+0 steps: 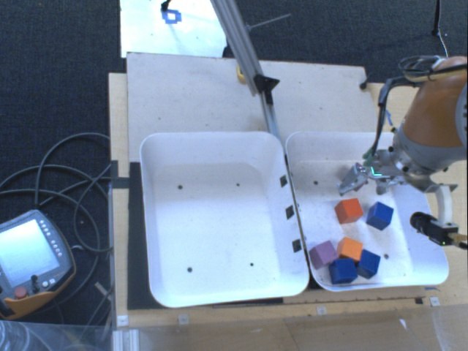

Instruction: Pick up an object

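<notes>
I see the tool (354, 179) above the right bin (322, 152), just beside the orange cube (349, 210); finger state indeterminate. Risk: descending off-centre would nudge the cube away.

The grey arm with its orange band (436, 108) reaches in from the right, its wrist bent down and leftward. The metal two-finger gripper (353, 182) sits at the wrist's left end, pointing left and slightly down. A small green light glows on the wrist just right of the jaws.
</notes>
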You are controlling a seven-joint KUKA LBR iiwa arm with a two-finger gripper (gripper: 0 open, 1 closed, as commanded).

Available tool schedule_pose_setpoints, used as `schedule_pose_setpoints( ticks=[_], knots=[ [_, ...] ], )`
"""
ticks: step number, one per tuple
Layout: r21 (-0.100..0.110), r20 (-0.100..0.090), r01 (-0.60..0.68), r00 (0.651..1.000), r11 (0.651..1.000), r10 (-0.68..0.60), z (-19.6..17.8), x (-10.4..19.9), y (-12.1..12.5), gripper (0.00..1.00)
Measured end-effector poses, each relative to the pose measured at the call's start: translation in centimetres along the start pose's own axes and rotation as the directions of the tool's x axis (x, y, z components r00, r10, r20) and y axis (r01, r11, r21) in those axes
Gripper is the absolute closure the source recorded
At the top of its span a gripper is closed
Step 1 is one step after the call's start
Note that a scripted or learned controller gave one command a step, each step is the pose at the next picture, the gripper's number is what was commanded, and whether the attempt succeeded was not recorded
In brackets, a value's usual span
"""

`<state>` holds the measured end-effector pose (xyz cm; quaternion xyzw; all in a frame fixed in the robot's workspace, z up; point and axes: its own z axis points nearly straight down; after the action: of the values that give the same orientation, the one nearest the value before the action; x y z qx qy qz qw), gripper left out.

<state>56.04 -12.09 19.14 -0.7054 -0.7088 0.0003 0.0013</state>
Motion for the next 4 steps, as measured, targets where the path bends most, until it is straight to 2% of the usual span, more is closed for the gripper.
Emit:
schedule_pose_setpoints(
  ticks=[1, 2, 3, 4],
  knots=[
    [-0.004, 0.001, -0.001, 1.000, 1.000, 0.001, -0.2, 0.0, 0.1, 0.00],
    [0.002, 0.000, -0.003, 1.000, 1.000, 0.003, 6.0, -0.1, -0.3, 0.00],
    [0.000, 0.001, -0.002, 1.000, 1.000, 0.002, 10.3, -0.1, -0.3, 0.00],
    [-0.005, 0.001, -0.001, 1.000, 1.000, 0.001, 9.0, -0.2, -0.1, 1.00]
  ],
)
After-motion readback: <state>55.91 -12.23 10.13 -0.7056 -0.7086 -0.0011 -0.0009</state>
